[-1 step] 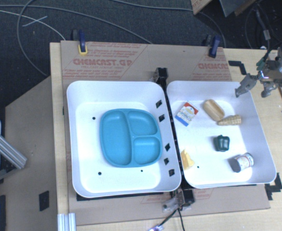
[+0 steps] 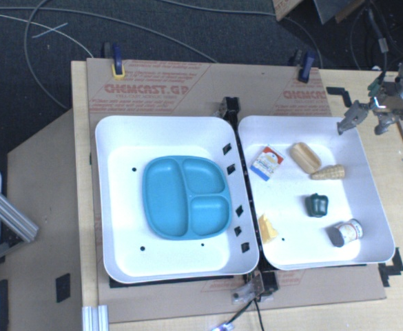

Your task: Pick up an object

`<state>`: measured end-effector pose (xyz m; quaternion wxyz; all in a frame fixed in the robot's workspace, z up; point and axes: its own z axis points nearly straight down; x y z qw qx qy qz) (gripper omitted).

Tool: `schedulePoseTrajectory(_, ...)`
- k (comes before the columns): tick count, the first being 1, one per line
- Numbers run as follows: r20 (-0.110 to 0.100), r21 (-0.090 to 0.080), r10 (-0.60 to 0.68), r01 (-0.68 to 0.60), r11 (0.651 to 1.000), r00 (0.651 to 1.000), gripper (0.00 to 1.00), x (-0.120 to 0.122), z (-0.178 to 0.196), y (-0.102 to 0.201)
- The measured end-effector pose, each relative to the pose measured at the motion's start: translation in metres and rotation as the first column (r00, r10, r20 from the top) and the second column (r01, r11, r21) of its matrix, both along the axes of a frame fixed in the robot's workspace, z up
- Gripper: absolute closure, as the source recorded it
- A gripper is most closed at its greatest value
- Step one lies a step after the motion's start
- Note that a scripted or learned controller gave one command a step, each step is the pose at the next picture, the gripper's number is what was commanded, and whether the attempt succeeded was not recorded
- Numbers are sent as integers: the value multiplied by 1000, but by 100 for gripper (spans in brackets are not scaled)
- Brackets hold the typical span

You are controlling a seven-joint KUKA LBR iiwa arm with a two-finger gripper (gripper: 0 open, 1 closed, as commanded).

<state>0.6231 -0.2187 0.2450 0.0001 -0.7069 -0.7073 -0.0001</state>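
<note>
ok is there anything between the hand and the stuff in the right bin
Nothing visible. The hand hangs over the right bin's far right corner, and the bread roll and cone lie nearest, with bare white floor between them and that corner.

so the bench (image 2: 153,88) is topped with a brownish board with red lettering printed across the far side; two clamps, a blue-and-yellow one (image 2: 117,61) at the far left and a blue one (image 2: 306,66) further right, grip its far edge; directly on the board sit two shallow white bins side by side, the left bin (image 2: 111,185) and the right bin (image 2: 373,205), touching along the middle where a row of black clips (image 2: 233,178) runs between them; a black bracket (image 2: 230,106) sits at the far end of that seam, and another fitting (image 2: 260,285) at the near end
</note>
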Motion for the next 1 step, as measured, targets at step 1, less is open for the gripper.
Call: schedulePoseTrajectory(1, -5, 2, 0, 0, 1000, 1000, 0, -5, -43, -1)
